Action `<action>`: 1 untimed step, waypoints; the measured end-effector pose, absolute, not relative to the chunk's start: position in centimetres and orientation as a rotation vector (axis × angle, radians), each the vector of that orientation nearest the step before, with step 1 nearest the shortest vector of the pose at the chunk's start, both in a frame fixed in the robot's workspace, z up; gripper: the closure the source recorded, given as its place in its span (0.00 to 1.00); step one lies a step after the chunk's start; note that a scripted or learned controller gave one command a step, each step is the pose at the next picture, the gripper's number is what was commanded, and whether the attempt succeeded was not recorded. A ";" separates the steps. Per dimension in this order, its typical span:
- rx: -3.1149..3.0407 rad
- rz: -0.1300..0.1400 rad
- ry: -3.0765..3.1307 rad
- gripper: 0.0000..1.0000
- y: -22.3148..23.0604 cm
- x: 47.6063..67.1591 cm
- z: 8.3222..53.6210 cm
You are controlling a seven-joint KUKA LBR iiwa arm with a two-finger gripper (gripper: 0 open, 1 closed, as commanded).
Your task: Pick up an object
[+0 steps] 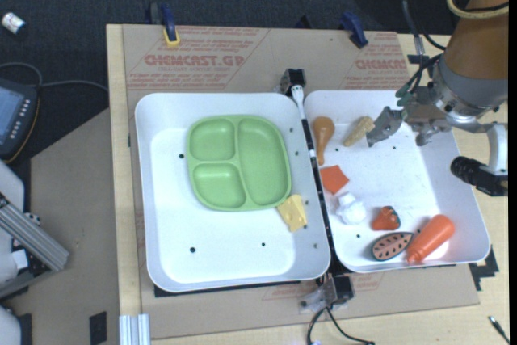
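Nearest the lens, a carrot [430,237] and a brown oval toy [391,246] lie in the right bin [477,232]. Approach step: jaws [404,122] poised over the bin's far end, state indiscernible. Next: descend onto one object.

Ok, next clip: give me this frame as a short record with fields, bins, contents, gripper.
left bin: green plate, three compartments; yellow piece beside its lower right corner
right bin: pear, tan piece, orange block, white item, red item, carrot, dark oval item
gripper: over the right bin's upper part, near the tan piece
held: nothing seen between the fingers
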State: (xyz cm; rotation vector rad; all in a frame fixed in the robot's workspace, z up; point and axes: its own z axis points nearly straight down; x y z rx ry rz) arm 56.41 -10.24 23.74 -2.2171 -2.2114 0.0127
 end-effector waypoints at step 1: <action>-2.222 0.000 -2.221 0.00 -10.2 56.7 24.4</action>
